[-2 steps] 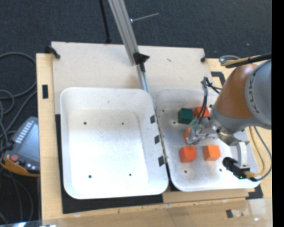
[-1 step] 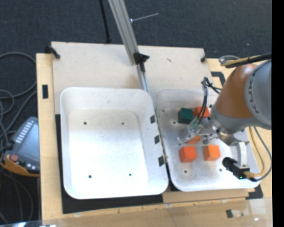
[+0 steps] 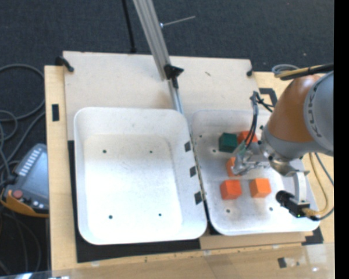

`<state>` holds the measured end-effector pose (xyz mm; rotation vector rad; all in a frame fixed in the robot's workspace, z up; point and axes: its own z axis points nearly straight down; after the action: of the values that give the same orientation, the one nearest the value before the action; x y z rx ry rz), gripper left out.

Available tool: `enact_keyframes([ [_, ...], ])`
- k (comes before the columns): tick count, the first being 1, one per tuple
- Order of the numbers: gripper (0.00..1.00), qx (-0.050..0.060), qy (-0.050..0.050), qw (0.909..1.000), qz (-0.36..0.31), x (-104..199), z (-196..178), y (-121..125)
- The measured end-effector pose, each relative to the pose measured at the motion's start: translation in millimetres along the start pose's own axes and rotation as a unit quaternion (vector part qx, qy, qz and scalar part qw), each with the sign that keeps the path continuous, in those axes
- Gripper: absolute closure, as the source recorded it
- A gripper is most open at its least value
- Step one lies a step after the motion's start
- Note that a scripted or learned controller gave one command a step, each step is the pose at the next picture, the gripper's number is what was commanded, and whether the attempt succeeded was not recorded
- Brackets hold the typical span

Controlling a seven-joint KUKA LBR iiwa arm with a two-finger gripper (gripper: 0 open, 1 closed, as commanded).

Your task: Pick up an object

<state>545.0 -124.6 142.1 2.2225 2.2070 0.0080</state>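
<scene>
Camera view, one entry: a bench point(image 3: 122, 74) bearing two shallow white bins side by side, with the arm point(image 3: 299, 118) entering from the right.

Item 1. We log the gripper point(image 3: 239, 163) low over the right bin point(image 3: 244, 222), in its upper middle part. Its metal tip is small and blurred against the bin floor; we cannot tell how it stands or whether anything sits in it.

Item 2. Orange block point(image 3: 231, 189), just below the gripper tip, lying flat on the bin floor.

Item 3. Second orange block point(image 3: 260, 187), below and to the right of the tip, just beside item 2 but apart from it.

Item 4. Green block point(image 3: 227, 142), just above and slightly left of the tip.

Item 5. Orange piece point(image 3: 246, 137), above the tip, touching or nearly touching the green block's right side; the wrist and its cable partly cover it.

Item 6. A sliver of orange point(image 3: 230, 167) at the tip's left edge; we cannot tell whether it touches the tool or only lies under it.

Item 7. Left bin point(image 3: 134, 118), well away to the left of the gripper.

Item 8. Slanted aluminium post point(image 3: 154, 31), above and left of the tool, rising from between the bins.

Item 9. Handheld pendant point(image 3: 26, 179) and cables point(image 3: 6, 115) on the floor, far left of the tool.
</scene>
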Motion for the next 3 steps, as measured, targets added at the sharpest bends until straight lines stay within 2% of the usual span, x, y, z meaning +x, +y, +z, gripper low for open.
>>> enact_keyframes([
  [1,0.0,0.0,0.0,1.0,0.001,0,1,0],
  [2,0.0,0.002,0.0,1.0,-0.006,-6,47,83],
  [3,0.0,0.006,0.002,1.0,-0.004,28,45,21],
])
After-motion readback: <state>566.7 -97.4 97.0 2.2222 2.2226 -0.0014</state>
